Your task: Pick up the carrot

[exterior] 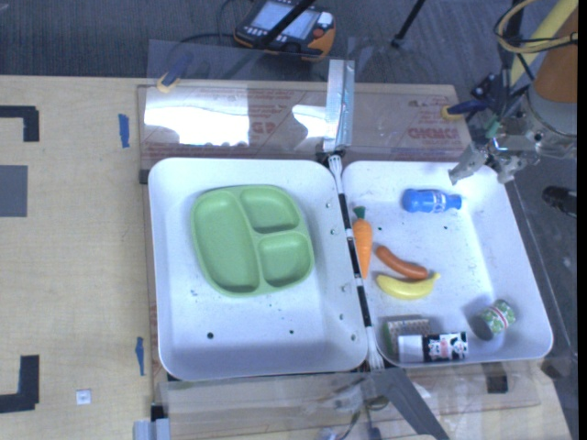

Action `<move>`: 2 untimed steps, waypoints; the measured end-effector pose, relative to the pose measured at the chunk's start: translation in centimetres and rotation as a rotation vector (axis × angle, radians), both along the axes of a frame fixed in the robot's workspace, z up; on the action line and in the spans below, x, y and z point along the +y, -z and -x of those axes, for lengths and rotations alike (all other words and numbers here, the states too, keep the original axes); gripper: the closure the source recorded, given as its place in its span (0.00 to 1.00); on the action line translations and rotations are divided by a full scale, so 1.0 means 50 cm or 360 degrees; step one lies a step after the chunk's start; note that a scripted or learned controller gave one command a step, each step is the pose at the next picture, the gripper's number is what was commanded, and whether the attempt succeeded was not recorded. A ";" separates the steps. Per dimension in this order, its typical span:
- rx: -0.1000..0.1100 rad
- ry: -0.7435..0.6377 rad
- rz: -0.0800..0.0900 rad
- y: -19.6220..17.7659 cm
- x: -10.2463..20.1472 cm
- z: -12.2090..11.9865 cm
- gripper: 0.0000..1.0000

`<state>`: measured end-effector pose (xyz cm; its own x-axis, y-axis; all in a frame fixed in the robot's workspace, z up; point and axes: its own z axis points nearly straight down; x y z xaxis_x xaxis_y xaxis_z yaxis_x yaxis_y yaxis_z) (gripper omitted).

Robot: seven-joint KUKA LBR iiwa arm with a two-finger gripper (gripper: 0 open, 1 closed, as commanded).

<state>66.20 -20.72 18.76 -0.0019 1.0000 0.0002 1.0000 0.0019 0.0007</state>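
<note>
Closest to the viewer, along the front wall of the right bin, a small black-and-white carton lies on its side, with a small green-and-white can just to its right. Farther back sits a yellow banana, touching a reddish-orange sausage just behind it. The carrot — orange with a green top — lies lengthwise against this bin's left wall, beside the divide between the two bins, green end pointing away from the viewer. A blue bottle lies on its side near the back. The gripper hangs over the bin's back right corner, well apart from the carrot; whether its jaws are parted or closed cannot be told. The left bin holds a green divided plate with three compartments. Both bins rest on a pale wooden table.
</note>
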 end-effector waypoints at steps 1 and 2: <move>-0.0002 0.0253 0.0001 0.170 0.107 0.021 0.00; -0.0005 0.0266 -0.0002 0.201 0.179 0.228 0.00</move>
<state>54.78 -11.77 8.70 0.1642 0.9864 0.0014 0.9864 -0.1642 0.0038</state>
